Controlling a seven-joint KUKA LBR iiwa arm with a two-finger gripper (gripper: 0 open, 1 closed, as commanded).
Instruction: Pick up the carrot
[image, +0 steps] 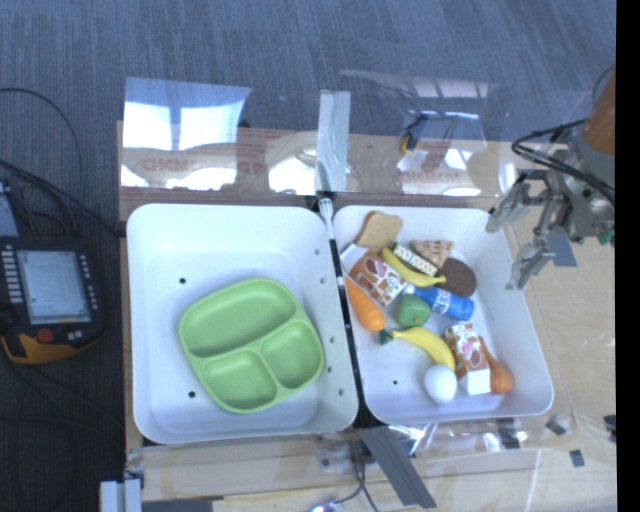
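A: On the far left sits the teach pendant (47, 290); next comes the left bin (160, 240) with its green divided plate (252, 343). Where's the carrot?

B: In the right bin (530, 350), hard against its left wall: the carrot (361, 305) lies with its long axis running up-left to down-right, touching a striped packet (380, 278) and near the lime (412, 310).

A: And the gripper?

B: The gripper (535, 235) hangs over that bin's upper-right corner, well apart from the carrot, which lies left of it and lower in the view. Its jaws are spread with nothing between them.

A: The arm's pose?

B: It enters from the right, wrist tilted toward the bin. I'd judge it needs a long leftward travel across the pile.
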